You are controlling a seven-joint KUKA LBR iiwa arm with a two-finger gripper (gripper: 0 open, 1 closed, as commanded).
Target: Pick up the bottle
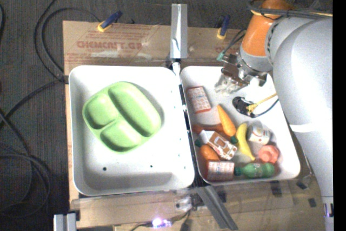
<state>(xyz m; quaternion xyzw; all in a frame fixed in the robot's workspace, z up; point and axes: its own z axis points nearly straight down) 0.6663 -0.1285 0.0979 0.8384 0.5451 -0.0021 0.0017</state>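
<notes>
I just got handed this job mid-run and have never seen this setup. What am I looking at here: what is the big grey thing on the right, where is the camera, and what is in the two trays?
One camera looks down at a slant on a bench with two shallow white bins. The big grey shape with the orange band is the robot arm, reaching in from the right. Its hand hangs over the back of the right bin; I see nothing between its fingers.

The left bin holds a green divided plate. The right bin holds a heap of toy food: a carrot, a banana, a small carton, a can and more. The green bottle, your target, lies on its side along the front edge, well away from the hand.
</notes>
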